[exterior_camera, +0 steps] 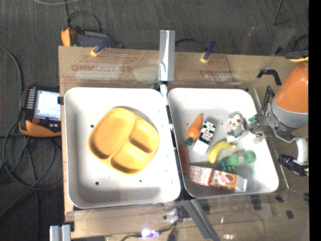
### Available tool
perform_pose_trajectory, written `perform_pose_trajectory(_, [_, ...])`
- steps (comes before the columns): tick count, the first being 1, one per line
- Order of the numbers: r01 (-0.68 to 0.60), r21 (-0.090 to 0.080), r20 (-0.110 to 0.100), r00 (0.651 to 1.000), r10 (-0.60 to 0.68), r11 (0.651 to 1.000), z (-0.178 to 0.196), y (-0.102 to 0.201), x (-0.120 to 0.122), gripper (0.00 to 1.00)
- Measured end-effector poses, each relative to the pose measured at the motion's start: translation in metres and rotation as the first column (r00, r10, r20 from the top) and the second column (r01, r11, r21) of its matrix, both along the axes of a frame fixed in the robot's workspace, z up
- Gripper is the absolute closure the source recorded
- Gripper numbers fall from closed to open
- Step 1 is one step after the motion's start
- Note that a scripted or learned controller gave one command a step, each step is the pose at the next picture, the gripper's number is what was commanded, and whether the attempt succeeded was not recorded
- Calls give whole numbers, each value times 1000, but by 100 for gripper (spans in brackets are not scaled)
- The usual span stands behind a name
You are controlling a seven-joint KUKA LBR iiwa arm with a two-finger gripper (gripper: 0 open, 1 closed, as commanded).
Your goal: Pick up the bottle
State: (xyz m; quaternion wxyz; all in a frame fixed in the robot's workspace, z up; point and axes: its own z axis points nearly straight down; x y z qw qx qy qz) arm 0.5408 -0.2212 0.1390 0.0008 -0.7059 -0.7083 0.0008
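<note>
Two white bins (75, 185); one yellow divided plate (125, 139) in the left one. In the right: one green bottle (238, 159); one carrot (195, 127); one banana (218, 150); two cartons (219, 178).

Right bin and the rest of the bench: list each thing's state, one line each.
Green bottle: lying on its side, free.
Banana: lying beside the bottle.
Carrot: lying flat, tilted.
Juice carton: lying down, near the front wall.
Black-and-white carton: lying flat.
Yellow tray: right side up in the left bin.
Gripper: above the right bin's right side.
</note>
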Motion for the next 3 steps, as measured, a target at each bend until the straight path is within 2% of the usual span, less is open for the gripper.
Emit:
perform_pose_trajectory(1, [31, 11, 8, 1000, -31, 999, -43, 7, -36, 0])
perform_pose_trajectory(2, [21, 2, 32, 999, -21, 1000, -44, 9, -44, 0])
perform_pose_trajectory(3, [-48, 2, 26, 999, 48, 999, -44, 8, -45, 0])
